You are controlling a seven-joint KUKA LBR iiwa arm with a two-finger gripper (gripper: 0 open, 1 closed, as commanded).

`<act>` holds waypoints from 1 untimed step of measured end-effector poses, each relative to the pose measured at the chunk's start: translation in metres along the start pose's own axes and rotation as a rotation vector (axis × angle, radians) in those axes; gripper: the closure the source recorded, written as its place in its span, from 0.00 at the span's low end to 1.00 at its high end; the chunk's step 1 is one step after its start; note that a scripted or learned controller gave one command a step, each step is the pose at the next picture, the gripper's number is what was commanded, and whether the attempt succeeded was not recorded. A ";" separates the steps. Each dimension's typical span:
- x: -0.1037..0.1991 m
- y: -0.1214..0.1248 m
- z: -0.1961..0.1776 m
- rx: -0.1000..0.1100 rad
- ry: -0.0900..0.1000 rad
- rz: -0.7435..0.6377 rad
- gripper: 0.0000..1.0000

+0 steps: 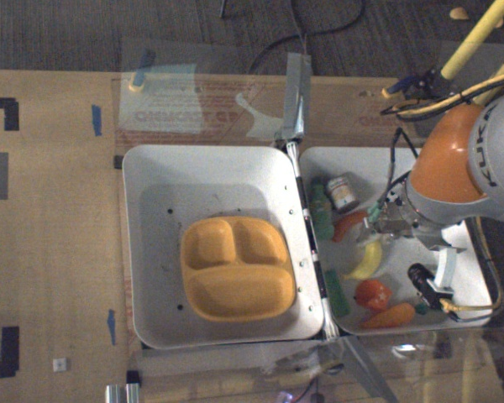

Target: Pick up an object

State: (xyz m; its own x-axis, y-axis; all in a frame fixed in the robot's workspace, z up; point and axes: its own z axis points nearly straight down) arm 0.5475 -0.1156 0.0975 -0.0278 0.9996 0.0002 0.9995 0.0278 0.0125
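Arm [466, 162] over right bin [479, 267]; gripper [385, 222] low beside red pepper [349, 223] and banana [367, 260], finger spread indiscernible.

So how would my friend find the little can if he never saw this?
Look in the right bin, the one the grey and orange arm reaches into. Go to its far left corner, near the wall between the two bins. The can is short, round and metal-topped, while the neighbours below it are toy fruits and vegetables.

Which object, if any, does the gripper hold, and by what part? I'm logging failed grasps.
Cannot be told: the gripper sits low in the right bin beside the red pepper, its tips hidden.
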 end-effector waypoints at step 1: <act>0.045 0.096 -0.085 0.013 -0.002 0.132 1.00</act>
